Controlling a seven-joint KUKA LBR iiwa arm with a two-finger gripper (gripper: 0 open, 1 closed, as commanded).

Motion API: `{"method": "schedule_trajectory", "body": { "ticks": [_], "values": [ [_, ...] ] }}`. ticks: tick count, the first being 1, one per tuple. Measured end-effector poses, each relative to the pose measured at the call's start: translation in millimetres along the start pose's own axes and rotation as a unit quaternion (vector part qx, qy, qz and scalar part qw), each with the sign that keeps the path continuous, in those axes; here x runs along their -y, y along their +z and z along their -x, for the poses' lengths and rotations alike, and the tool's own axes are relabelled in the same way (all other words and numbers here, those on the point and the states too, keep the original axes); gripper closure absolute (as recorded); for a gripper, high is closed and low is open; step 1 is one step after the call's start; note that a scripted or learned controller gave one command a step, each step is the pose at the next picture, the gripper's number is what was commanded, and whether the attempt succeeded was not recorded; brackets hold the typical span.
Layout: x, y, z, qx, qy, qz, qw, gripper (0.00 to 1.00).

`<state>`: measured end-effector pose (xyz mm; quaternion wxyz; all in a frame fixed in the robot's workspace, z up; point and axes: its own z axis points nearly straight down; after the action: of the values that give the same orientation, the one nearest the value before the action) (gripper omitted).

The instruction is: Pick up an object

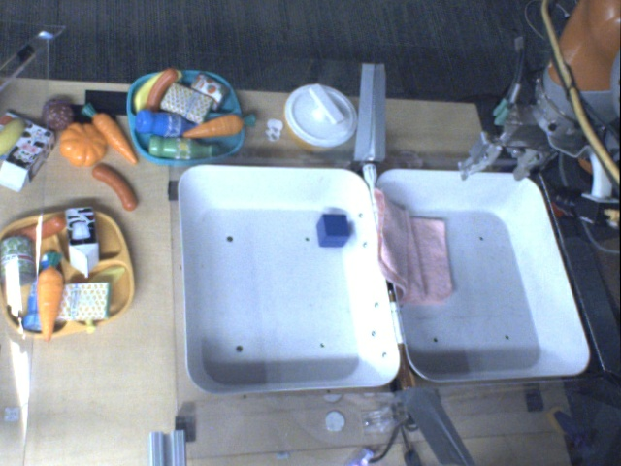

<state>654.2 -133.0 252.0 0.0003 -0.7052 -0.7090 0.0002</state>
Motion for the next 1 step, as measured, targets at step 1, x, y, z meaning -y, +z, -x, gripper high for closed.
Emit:
{"method": "schedule_trajectory", "body": {
  "ticks": [1],
  "values": [
    [-14.4, 28.3, -40.1, 0.0, 0.079, 0.0, 0.9968, 0.0]
  ]
}}
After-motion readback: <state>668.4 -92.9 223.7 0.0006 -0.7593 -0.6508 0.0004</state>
